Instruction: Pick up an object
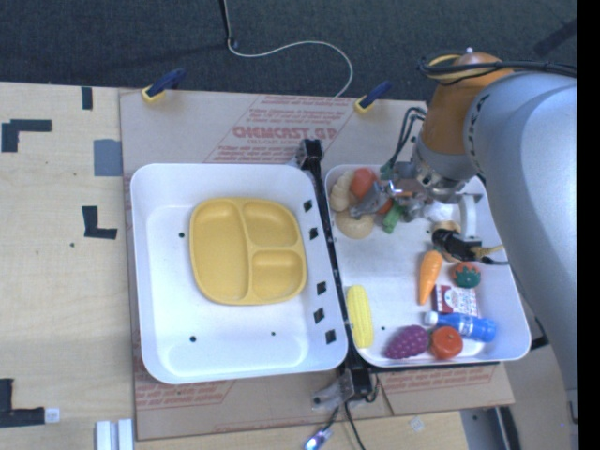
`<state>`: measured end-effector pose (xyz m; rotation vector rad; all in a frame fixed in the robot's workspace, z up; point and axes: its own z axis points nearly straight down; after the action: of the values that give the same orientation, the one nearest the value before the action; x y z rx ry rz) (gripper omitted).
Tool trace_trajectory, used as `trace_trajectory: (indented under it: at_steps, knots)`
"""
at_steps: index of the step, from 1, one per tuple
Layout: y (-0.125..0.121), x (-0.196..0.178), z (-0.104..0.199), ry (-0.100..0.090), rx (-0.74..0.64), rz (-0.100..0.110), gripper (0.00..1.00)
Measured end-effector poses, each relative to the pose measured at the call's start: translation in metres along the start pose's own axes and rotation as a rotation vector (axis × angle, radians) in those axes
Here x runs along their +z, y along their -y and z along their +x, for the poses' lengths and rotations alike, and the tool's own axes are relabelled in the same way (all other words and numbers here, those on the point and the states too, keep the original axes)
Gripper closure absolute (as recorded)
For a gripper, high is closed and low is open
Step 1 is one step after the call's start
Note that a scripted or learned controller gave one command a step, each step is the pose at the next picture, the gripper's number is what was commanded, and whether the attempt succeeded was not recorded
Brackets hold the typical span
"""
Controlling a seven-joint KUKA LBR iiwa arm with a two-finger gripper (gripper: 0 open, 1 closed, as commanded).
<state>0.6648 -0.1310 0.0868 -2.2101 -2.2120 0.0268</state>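
Scanning from the left, we found the yellow divided plate lying alone in the left bin, broad, stiff and flat, a poor thing to pinch except at its rim. Across the divider, in the right bin, the corn cob and the carrot looked light, rigid and smooth, best taken across their narrow middles. Further back, the pincer hung over the crowded toys in the far corner; we could not tell whether it was open or closed.
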Motion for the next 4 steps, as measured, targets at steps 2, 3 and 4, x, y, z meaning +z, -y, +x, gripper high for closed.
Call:
trace_trajectory:
  at_steps: [2, 3, 4]
  knots:
    - [0.001, 0.0, 0.011, 0.009, 0.003, -0.002, 0.0]
    - [0.0, 0.0, 0.028, 0.012, 0.005, -0.008, 0.0]
    - [-0.002, -0.009, 0.034, 0.0, 0.005, -0.013, 1.0]
